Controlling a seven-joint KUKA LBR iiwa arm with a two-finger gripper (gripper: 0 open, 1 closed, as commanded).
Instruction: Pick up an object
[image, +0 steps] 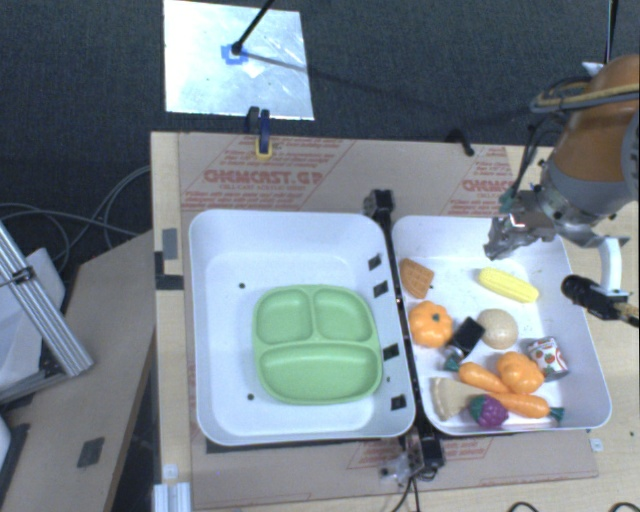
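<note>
The wide brown bench (300, 165) holds two shallow white bins side by side. The left white bin (225, 300) has a light green plastic plate with three sections (318, 343) lying flat in its middle. The right white bin (580, 375) is full of small toy foods. The big grey arm with the orange band (598, 130) reaches in from the right, and its dark gripper (503, 240) hangs over the back part of the right bin, just above and to the left of a yellow toy corn cob (509, 286). The gripper is small and dark here, so it is not possible to tell if it is spread apart or pressed together, and nothing can be seen in it. Nearby lie a small orange pumpkin (431, 324), a round cream-coloured ball-shaped toy (497, 327), two orange carrots (500, 392), a tan slice of toy bread (416, 275) and a purple bunch of grapes (488, 411). This looks like the step of getting into place over something to grab, and nothing is lifted yet. The corn cob is the closest toy, so the next move likely calls for going down, straddling it, and closing on it without bumping the bin wall.
</note>
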